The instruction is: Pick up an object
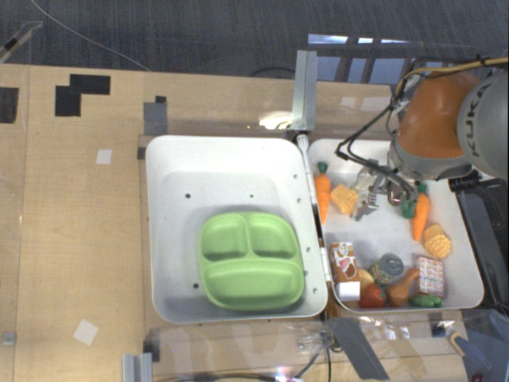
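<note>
I hover my gripper [371, 203] low in the right bin [475, 293], just right of a yellow cracker [344, 198] and the left carrot [322, 196]. I cannot tell how my jaws stand; nothing shows between them. The risk: I could close off-centre, nudge the cracker against the carrot and come up empty.
</note>
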Available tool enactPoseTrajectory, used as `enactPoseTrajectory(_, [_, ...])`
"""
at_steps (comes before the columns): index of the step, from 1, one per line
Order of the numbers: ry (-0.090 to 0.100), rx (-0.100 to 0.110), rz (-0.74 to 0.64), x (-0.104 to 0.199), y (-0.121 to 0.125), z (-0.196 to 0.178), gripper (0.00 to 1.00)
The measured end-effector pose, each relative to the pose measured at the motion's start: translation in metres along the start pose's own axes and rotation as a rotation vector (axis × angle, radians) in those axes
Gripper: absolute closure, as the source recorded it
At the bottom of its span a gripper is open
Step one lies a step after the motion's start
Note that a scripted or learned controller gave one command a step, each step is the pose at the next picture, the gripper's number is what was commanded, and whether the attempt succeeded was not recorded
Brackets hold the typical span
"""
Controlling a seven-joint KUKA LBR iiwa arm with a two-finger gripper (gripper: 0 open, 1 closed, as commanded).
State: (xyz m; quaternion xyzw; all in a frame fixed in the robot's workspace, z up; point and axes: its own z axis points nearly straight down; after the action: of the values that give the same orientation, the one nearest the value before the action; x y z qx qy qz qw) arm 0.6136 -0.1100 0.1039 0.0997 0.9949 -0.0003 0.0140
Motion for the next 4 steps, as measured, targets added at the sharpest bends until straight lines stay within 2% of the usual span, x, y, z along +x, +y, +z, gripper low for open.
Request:
enactPoseTrajectory(1, [0.007,0.001,0.032,-0.025,-0.002,-0.113,1.00])
enactPoseTrajectory(2, [0.005,0.001,0.025,-0.026,0.000,-0.122,1.00])
enactPoseTrajectory(4, [-0.017,-0.001,0.011,-0.031,0.004,-0.148,1.00])
